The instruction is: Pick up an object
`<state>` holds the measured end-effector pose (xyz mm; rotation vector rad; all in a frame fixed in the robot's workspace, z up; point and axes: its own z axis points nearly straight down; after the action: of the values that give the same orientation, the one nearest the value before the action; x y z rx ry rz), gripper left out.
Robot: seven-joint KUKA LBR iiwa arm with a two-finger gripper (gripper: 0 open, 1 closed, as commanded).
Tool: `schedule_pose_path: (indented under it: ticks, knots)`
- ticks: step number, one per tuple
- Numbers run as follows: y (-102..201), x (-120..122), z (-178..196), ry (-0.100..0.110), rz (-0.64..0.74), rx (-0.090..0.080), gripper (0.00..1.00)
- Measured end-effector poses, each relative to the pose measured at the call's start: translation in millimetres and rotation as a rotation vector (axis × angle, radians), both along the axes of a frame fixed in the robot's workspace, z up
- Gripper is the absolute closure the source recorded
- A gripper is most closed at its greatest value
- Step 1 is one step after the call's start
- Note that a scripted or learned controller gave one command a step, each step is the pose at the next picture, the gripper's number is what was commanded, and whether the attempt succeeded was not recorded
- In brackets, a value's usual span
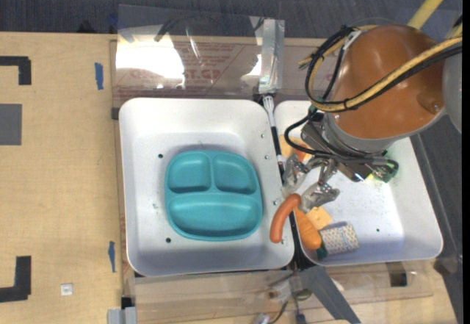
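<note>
On the wooden bench [51,190], strips of black tape and blue tape mark the bare surface left of the bins. The left shallow white bin [139,131] carries a teal plastic plate with three compartments [214,194], lying flat near the bin's middle. At that bin's right edge, an orange curved sausage-shaped toy [282,217] lies across the rim where the two bins meet, near their front corners. Behind the bins stands a clear plastic sheet [191,58] with a metal bracket at its right end. In the right shallow white bin [411,227], by its front left corner, an orange carrot-like piece [310,234] lies touching a yellow wedge [319,217], and just beside them a grey speckled cylinder [339,239] rests on its side. The gripper [312,186] hangs over this bin's left edge, just above the yellow wedge and near the sausage's upper end; whether it is released or clenched cannot be told, since cables and the orange-banded wrist [385,80] crowd over it. A small green thing [387,170] peeks out beside the wrist.
</note>
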<state>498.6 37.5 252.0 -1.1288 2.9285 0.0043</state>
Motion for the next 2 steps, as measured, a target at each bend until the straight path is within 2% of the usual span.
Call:
schedule_pose_path:
  ticks: [1, 2]
  knots:
    - [-31.4, 80.5, 20.3, -0.006, 0.068, -0.003, 1.00]
    - [-98.2, 108.4, 30.5, -0.007, 0.373, -0.004, 1.00]
